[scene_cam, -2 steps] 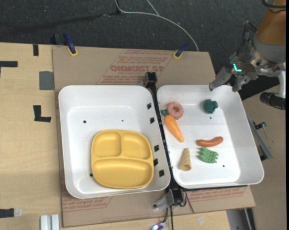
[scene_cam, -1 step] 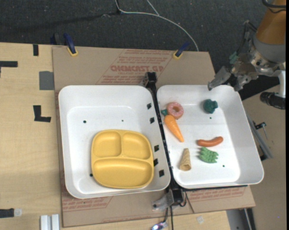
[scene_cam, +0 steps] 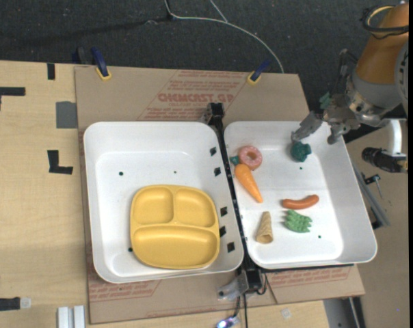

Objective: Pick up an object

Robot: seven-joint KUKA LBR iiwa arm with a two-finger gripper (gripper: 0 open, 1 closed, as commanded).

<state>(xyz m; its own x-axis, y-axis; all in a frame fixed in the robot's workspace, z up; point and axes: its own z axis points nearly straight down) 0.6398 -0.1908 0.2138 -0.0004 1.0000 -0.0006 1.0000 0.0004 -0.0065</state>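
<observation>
Low in the frame, a yellow divided plate fills the left bin's floor, leaving open white along its upper edge. At upper right, the gripper hangs with fingers spread and empty over the right bin's top rim, just above a dark green toy. Donut, carrot, sausage, cone and green vegetable lie scattered centre-left, the right wall clear.

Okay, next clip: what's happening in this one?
The arm's gripper is at the far right corner of the right bin, fingers spread, just above a dark green toy. It holds nothing. Also in that bin lie a pink donut, a carrot, a sausage, a cone and a light green toy. The left bin holds a yellow tray.
</observation>
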